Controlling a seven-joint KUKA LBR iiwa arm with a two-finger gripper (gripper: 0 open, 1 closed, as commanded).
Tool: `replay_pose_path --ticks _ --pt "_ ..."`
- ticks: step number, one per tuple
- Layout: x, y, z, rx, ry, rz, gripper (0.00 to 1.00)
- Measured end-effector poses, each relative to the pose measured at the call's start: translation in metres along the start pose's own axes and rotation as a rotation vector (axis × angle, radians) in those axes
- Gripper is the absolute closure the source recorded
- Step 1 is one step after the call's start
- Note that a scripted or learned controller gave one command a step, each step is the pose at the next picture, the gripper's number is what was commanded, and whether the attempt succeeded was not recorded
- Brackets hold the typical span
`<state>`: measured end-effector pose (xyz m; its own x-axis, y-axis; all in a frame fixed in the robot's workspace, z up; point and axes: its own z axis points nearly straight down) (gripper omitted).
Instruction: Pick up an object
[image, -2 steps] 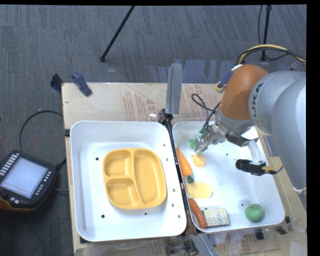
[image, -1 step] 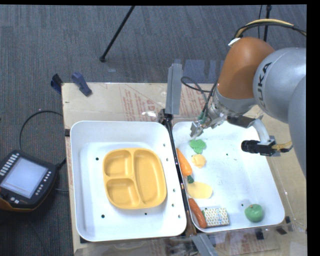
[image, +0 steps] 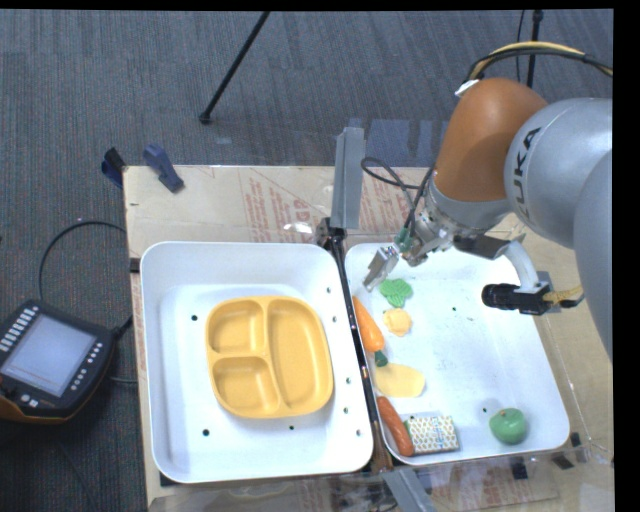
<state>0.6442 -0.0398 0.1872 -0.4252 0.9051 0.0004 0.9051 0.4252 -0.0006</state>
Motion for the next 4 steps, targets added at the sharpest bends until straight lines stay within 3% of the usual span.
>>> replay_pose_path --ticks 1,2,3,4 --pt "0.004 0.002 -0.026 -0.002 -0.001 -0.159 0.00" --pt "-0.047 -0.024 0.032 0.006 0.003 -0.171 0.00" --pt "-0.046 -0.021 0.099 -0.001 -0.001 -0.135 0.00" --pt "-0.035 -0.056 0.100 0.001 0.001 -0.118 0.00"
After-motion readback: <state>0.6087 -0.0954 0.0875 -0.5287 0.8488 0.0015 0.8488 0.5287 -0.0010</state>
